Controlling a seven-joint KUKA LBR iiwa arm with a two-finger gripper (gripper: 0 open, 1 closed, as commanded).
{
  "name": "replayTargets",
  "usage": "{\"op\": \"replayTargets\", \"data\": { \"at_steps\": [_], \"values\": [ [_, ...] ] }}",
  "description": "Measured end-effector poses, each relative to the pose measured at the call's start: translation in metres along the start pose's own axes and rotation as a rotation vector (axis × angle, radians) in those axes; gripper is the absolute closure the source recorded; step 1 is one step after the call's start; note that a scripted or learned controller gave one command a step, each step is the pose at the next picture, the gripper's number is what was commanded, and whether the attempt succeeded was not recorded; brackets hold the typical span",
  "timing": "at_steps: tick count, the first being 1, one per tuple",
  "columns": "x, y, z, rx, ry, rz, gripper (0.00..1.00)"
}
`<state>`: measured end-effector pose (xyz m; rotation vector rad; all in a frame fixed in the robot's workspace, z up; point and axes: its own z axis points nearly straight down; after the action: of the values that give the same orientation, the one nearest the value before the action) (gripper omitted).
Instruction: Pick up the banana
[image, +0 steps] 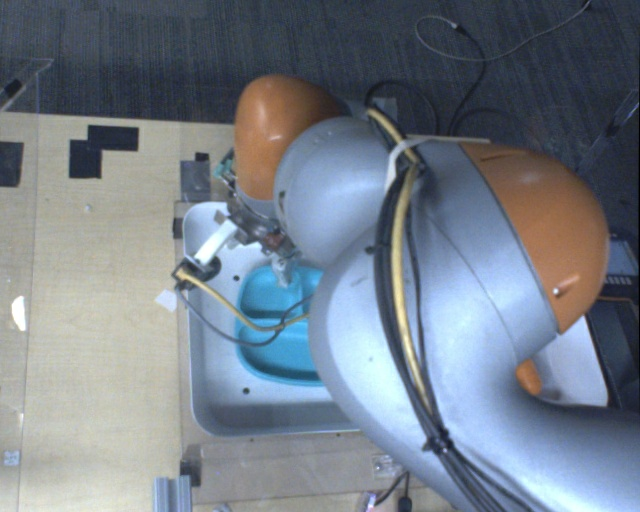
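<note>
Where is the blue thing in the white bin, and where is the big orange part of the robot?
Blue plastic object (285, 345): camera view, on its flat middle.
Shallow white bin (205, 400): camera view, on its left wall.
Orange band of the grey arm (545, 225): camera view, on its rounded top.

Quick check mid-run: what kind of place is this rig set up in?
Probably a robotics lab or test cell, not a home or shop. A large grey and orange arm reaches over a white bin set into a plywood bench, with loose cables on dark carpet behind.
</note>
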<state>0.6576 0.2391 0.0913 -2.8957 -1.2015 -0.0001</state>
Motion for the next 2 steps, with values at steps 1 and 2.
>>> {"op": "replayTargets", "data": {
  "at_steps": [1, 2],
  "values": [
    [0.001, -0.001, -0.010, 0.002, 0.000, -0.002, 1.00],
    [-0.007, -0.001, -0.105, -0.005, 0.005, 0.514, 1.00]
  ]
}}
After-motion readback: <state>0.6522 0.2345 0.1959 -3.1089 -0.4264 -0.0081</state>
